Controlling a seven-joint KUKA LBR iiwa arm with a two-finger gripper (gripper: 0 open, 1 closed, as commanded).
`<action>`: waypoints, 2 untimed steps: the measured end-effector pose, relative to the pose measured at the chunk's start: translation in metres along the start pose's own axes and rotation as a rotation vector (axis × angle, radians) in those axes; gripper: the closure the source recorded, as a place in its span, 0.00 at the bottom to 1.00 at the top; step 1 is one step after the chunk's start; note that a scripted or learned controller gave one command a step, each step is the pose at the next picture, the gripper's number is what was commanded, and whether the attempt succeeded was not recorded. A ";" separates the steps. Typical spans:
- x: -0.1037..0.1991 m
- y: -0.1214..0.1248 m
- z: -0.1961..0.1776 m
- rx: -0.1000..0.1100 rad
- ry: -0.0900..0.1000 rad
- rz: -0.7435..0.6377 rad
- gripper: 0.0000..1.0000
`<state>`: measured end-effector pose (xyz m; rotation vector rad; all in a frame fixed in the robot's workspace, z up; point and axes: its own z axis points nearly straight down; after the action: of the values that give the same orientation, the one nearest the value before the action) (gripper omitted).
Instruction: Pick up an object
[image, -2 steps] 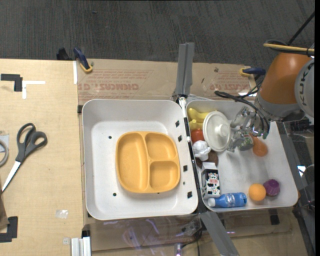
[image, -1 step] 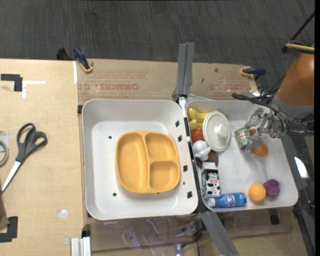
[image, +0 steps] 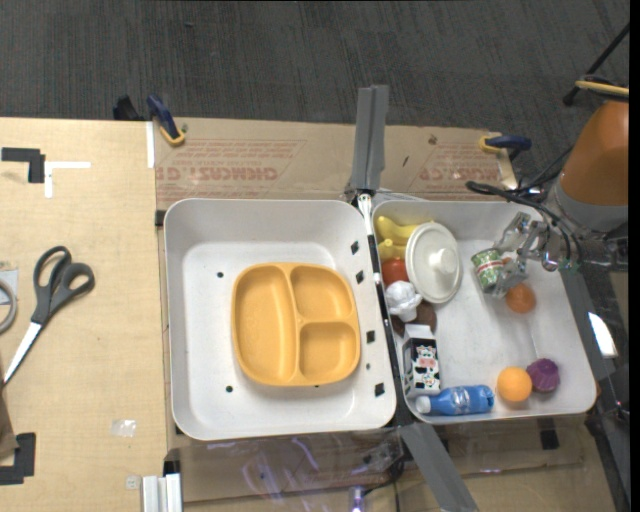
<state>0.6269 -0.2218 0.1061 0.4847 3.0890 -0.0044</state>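
My gripper (image: 518, 245) hangs over the upper right of the right bin (image: 480, 330), reaching in from the right. A small green-and-white can (image: 490, 269) sits right against its tip, on the left side. Whether the can is gripped cannot be made out. A small orange ball (image: 519, 298) lies just below the can. Along the bin's left side are a white bowl (image: 437, 262), a yellow item (image: 395, 232), a red item (image: 395, 270) and a white figure (image: 402, 296). Near the front lie a black-and-white carton (image: 424, 366), a blue bottle (image: 458, 401), an orange ball (image: 514, 384) and a purple item (image: 543, 374).
The left bin (image: 200, 300) holds a yellow divided plate (image: 297, 323). Scissors (image: 50, 290) lie on the wooden bench at far left. Cardboard (image: 260, 165) lines the back behind both bins, with a grey post (image: 369, 140) between them.
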 end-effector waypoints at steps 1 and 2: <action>-0.007 0.043 -0.116 0.000 0.009 0.165 1.00; -0.007 0.043 -0.115 0.001 0.010 0.164 0.00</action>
<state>0.6451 -0.1826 0.2217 0.7388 3.0487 -0.0010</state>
